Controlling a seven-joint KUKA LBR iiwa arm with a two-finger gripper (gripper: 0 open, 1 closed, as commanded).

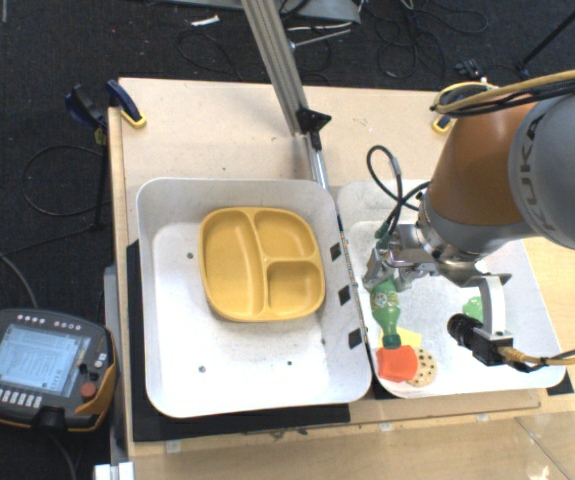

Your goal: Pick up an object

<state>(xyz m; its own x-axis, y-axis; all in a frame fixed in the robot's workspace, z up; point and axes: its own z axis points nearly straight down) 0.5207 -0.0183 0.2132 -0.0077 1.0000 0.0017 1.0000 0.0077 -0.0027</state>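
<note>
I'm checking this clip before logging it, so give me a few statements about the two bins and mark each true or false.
1. A yellow divided plate lies in the left bin. True.
2. The plate has five compartments. False: three show.
3. A green bottle lies in the right bin. True.
4. The bottle sits on the plate. False: it lies in the other bin, beside a red-orange block.
5. The arm hangs over the left bin. False: it is over the right bin.
</note>
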